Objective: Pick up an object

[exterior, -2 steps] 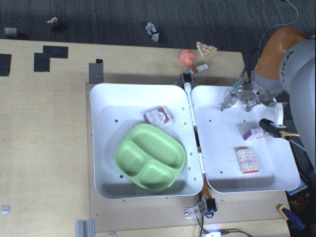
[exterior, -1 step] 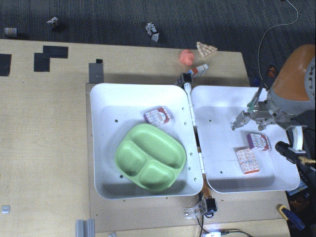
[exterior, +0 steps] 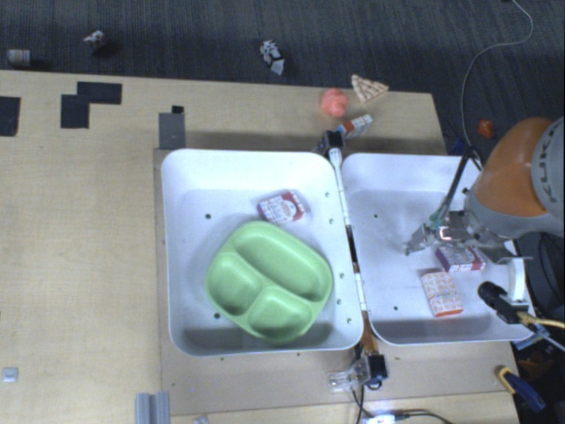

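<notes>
Bench [exterior: 79, 263] of pale wood stretches far to the gripper's left, with dark cut-outs near its far edge. Closer in, the left bin [exterior: 190, 237] holds a green divided plate [exterior: 269, 278], and a small red-and-white packet [exterior: 282, 208] lies beyond that plate. The right bin [exterior: 388, 193] has the gripper [exterior: 439, 232] low over its floor, near its right side; whether its fingers are open or shut cannot be told. A pinkish packet [exterior: 461, 256] lies just beside the gripper, on its near side, and a red-and-white wrapped bar [exterior: 441, 292] lies a little nearer the camera again, apart from the gripper. Behind the bins sit a pink ball [exterior: 334, 102] and a wedge-shaped toy [exterior: 369, 87], then dark carpet [exterior: 221, 16].
</notes>
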You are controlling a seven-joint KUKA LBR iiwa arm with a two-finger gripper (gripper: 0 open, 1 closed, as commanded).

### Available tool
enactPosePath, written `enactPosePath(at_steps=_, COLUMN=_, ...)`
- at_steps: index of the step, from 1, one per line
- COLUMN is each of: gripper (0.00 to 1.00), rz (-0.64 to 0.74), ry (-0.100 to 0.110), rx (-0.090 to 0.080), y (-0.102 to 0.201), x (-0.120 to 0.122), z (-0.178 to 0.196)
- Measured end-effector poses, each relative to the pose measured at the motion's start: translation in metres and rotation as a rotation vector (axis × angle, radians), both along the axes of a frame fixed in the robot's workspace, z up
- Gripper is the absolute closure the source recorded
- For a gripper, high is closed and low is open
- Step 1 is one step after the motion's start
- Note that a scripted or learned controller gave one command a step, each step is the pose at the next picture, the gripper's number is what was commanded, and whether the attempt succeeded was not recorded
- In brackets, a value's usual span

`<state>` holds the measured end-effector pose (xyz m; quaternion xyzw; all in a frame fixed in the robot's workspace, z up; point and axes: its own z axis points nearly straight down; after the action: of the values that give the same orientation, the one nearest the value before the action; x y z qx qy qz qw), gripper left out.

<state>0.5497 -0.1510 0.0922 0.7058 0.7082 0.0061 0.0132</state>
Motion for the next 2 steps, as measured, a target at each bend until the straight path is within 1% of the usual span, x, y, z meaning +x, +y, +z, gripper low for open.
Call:
enactPosePath(at_steps=1, gripper=1.00, rz=0.000, ry=-0.004, rx=-0.001, y=0.000, x=0.001, z=0.011)
enactPosePath(at_steps=2, gripper=1.00, rz=0.002, ry=0.021, rx=0.012, y=0.084, x=0.095, z=0.094)
